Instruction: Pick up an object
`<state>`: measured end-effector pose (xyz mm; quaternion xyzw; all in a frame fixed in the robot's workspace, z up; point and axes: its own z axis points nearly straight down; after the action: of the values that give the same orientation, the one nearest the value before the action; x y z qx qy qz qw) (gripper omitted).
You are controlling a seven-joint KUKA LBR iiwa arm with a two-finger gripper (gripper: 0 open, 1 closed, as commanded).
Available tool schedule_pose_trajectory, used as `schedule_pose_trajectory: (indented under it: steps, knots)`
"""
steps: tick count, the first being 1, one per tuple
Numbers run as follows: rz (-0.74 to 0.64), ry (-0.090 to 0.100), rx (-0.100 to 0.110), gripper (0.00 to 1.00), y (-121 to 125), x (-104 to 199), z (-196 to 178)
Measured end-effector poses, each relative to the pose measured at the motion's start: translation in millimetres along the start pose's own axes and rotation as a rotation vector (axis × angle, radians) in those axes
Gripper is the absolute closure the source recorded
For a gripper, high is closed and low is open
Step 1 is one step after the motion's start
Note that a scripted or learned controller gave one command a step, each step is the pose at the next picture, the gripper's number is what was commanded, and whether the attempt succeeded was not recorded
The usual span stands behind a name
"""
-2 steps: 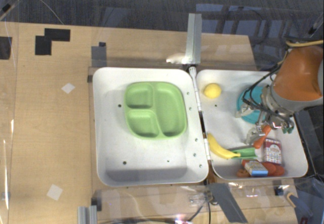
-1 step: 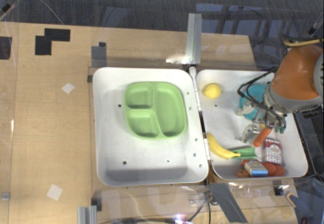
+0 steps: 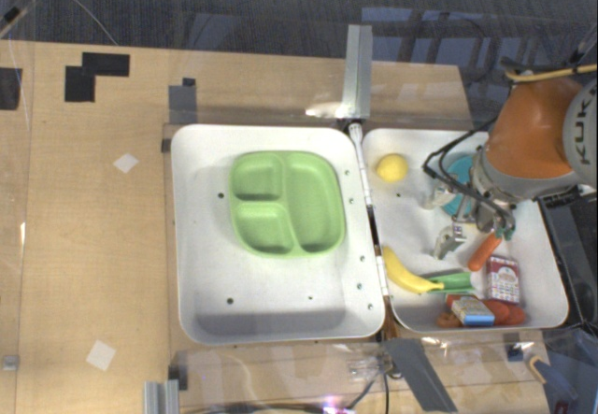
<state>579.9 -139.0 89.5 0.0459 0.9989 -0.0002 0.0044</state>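
Note:
The right bin (image 3: 411,207) holds several objects. A yellow lemon (image 3: 392,167) lies near its back left corner and a banana (image 3: 407,274) lies along its left wall. An orange carrot (image 3: 484,251), a red box (image 3: 503,279) and a small blue and orange pack (image 3: 472,311) sit toward the front right. My gripper (image 3: 451,240) hangs low over the bare bin floor, between the lemon and the banana and just left of the carrot. It is open, and nothing shows between its fingers. A teal object (image 3: 460,165) is partly hidden under the wrist.
The left bin (image 3: 201,244) holds a green divided plate (image 3: 285,203) in its middle. A green piece (image 3: 454,281) lies by the banana's tip. A metal post (image 3: 358,76) stands behind the wall between the bins. The arm covers the right bin's back right part.

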Motion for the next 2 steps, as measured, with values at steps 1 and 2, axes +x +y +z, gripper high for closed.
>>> schedule_pose_trajectory:
  steps: [1, 2]
  knots:
    - [0.079, -0.007, 0.0, 0.0, -20.6, 46.9, -0.8]
    - [-0.008, -0.004, 0.0, 0.0, -22.3, -17.7, 1.3]
